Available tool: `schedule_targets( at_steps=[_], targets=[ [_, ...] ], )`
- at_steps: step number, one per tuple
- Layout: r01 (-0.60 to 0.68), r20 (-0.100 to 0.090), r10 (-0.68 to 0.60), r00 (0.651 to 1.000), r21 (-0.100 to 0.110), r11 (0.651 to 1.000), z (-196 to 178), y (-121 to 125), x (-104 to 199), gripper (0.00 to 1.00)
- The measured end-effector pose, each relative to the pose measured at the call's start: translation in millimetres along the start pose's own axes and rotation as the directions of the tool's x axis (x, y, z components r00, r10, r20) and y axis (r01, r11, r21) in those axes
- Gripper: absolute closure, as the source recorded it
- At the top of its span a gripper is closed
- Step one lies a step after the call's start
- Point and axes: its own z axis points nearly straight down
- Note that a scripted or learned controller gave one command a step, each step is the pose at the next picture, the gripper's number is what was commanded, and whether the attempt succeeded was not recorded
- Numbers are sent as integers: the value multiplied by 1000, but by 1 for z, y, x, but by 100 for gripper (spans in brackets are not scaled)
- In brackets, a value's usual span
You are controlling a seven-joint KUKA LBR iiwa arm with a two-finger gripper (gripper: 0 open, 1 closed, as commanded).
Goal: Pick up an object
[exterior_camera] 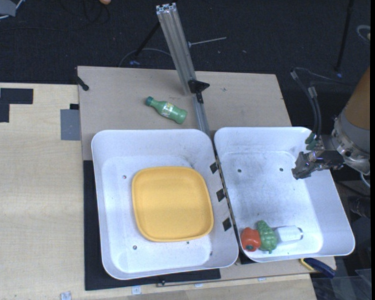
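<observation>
The right bin's (262, 167) floor lies mostly bare and open. 3 items crowd its near edge: a red piece (250, 239), green piece (267, 237) and white piece (289, 234), touching.

Even overhead light, slightly soft focus

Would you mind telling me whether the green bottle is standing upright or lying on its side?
Lying on its side. The green bottle rests flat on the bench behind the left bin, outside both bins, its cap pointing left.
</observation>
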Motion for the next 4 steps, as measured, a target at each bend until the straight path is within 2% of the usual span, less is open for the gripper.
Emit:
schedule_targets(
  at_steps=[3,4],
  targets=[
    [3,-1,-3,1000,5,1000,38,32,133,100],
    [3,-1,-3,1000,5,1000,40,53,191,100]
  ],
)
